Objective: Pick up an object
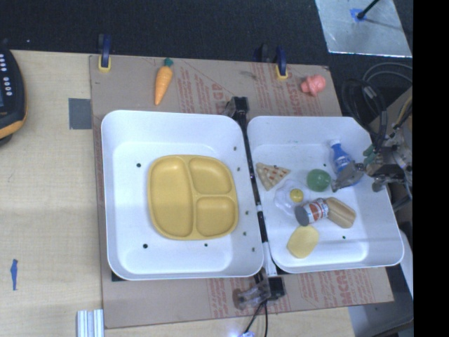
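Blue bottle (340, 156) lying tilted in right bin (393, 255), near green ball (318, 180)

Two bins sit side by side on a board (210, 90) on the bench. In the left bin (119, 188) a divided plate (193, 196) lies near the middle. The right bin (379, 251) holds a cluster of things: a pizza slice (271, 174) nearest the shared edge, a ball (318, 180) to its right, a small bottle (341, 156) behind the ball, and the gripper (365, 170) just beside that bottle at the bin's right side. In front of the ball a can (313, 211) lies on its side, touching a bread roll (341, 213) on its right. A round slice (302, 242) lies in front of the can. Behind the bins, on the board, a carrot (163, 83) lies to the left and a small lump (313, 84) to the right.
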You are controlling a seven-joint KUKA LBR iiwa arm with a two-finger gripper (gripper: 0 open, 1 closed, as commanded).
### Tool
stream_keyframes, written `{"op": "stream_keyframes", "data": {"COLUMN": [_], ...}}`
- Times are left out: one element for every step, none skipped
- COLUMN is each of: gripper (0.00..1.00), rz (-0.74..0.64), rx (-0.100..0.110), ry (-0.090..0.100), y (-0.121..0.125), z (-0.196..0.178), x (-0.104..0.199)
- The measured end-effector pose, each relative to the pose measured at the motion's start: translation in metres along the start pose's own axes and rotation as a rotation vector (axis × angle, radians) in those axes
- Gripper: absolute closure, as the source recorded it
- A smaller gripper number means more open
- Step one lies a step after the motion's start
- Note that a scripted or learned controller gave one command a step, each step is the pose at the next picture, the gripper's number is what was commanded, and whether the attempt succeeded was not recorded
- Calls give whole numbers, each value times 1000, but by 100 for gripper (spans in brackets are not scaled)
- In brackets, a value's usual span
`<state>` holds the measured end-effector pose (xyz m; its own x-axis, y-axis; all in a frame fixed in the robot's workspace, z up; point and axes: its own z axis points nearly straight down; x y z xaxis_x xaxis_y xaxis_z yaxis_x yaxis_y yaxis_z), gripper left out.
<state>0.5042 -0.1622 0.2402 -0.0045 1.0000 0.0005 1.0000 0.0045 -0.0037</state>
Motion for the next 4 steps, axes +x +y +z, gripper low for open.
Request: {"op": "stream_keyframes", "data": {"gripper": [0,0,0,0], "rz": [-1,-6,2,3], "rx": [0,-6,2,0], "ry": [-2,-1,1,-1], "y": [45,102,37,10], "z": [154,147,148,148], "x": [-25,8,33,58]}}
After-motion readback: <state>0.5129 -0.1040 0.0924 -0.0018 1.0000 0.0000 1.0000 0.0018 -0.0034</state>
